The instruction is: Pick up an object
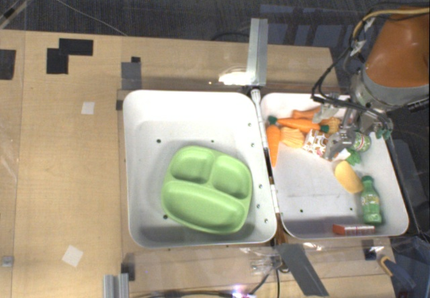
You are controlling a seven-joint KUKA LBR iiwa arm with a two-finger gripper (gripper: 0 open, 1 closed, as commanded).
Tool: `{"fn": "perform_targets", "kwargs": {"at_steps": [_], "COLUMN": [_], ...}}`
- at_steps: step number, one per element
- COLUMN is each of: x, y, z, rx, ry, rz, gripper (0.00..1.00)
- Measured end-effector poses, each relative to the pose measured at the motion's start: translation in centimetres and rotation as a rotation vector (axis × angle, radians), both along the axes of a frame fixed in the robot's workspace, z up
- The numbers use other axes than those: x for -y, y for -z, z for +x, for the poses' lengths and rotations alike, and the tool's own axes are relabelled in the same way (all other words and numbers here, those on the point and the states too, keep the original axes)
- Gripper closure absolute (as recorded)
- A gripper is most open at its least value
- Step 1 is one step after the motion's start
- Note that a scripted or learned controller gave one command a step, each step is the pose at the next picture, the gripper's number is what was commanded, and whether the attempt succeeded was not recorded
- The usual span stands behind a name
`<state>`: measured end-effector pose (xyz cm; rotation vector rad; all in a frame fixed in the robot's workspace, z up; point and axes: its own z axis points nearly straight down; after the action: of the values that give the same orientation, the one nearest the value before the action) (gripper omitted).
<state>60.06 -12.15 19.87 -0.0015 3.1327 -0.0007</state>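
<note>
A: Where are the fingers (338,145), and are they released or clenched?

B: They hang low over the far part of the right bin (396,219), below the grey arm (393,82) with its orange band. I cannot tell whether they are released, clenched or grasping anything; the view there is too cluttered with cables and small items.

A: What lies under them?

B: A small white packet with red print (314,144) sits just beside the fingertips. Orange carrot-shaped toys (295,123) lie along the far-left corner of that bin, one running down its left wall.

A: And the rest of the right bin?

B: A yellow lemon-shaped object (349,177) rests near the middle right. Just beside it, toward the near right corner, lies a green bottle (370,201). A thin red and white stick-like item (353,229) lies along the near wall.

A: What about the left bin?

B: The left bin (144,122) holds a green divided plate (207,188) with three compartments, tilted slightly, near its centre. Both bins sit side by side on a pale wooden surface (60,182).
</note>
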Motion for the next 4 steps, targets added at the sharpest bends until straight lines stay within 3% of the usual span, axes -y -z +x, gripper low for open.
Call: {"fn": "perform_targets", "kwargs": {"at_steps": [1, 2, 3, 4], "x": [1.6, 1.4, 5.7, 8.5], "y": [10.5, 9.2, 5.2, -6.2], "z": [-3.9, -3.5, -1.2, -2.3], "rx": [-0.001, 0.009, 0.004, 0.009], "ry": [0.166, 0.158, -0.207, 0.197], "rz": [0.002, 0.001, -0.004, -0.002], "gripper": [0.00, 1.00, 1.00, 1.00]}}
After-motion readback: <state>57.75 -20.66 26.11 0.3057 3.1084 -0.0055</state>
